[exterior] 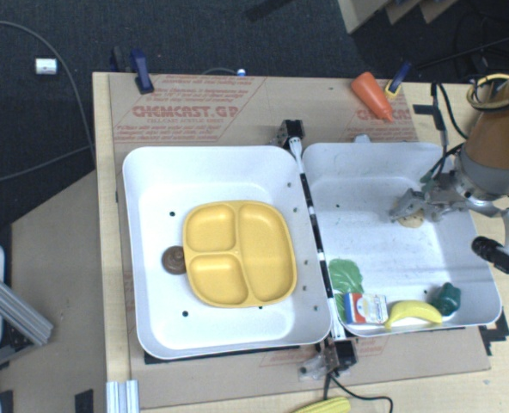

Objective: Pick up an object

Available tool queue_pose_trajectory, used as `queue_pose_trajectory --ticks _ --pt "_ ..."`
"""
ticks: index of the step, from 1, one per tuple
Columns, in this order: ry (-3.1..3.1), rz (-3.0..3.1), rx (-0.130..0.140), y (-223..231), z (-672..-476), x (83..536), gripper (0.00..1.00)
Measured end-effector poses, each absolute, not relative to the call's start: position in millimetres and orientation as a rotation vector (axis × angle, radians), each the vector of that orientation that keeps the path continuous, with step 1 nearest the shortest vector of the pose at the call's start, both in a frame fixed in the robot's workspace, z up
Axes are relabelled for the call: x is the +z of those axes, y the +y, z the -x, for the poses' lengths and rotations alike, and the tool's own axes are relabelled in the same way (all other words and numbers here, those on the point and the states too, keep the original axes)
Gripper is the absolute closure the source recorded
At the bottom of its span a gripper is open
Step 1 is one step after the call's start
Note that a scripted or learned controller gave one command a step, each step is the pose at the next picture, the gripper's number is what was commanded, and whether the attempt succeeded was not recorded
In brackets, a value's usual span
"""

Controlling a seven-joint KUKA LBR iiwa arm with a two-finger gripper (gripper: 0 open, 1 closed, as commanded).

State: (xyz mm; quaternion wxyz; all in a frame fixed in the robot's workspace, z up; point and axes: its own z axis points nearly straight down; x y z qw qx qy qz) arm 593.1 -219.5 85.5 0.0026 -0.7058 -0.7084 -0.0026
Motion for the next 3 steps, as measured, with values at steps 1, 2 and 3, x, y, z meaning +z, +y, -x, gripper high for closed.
queue_pose_trajectory --ticks 1,2,3 --pt "-2.225 2.220 -0.006 -222 -593.5 96 1.00" --pt "-2.224 2.221 -0.002 -163 -632.5 160 1.00" --pt "-2.223 2.221 -0.001 -164 -632.0 159 0.00"
